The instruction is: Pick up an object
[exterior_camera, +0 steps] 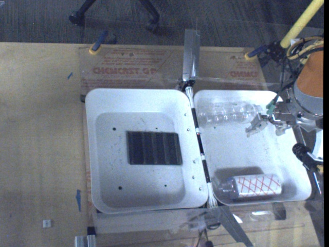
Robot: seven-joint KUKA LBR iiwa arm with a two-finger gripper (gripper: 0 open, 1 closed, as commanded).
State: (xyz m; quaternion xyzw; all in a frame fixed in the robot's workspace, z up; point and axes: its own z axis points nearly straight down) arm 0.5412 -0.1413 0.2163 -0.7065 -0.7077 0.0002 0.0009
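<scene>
Bottle [226, 113] and patterned can [255, 185] in right bin [288, 161]; dark tray [154, 147] in left bin [100, 138].

You see the arm [308, 94] at right: grey housing under an orange band, metallic wrist hardware, a small green marking, yellow and black cables bundled above, and a silver gripper [255, 124].

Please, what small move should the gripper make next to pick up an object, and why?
Probably a short move down and toward the clear plastic bottle lying along the far wall of the right bin. The gripper hangs just beside the bottle's end, nothing shows between its fingers, and the red-patterned cylinder lies much farther off.
</scene>
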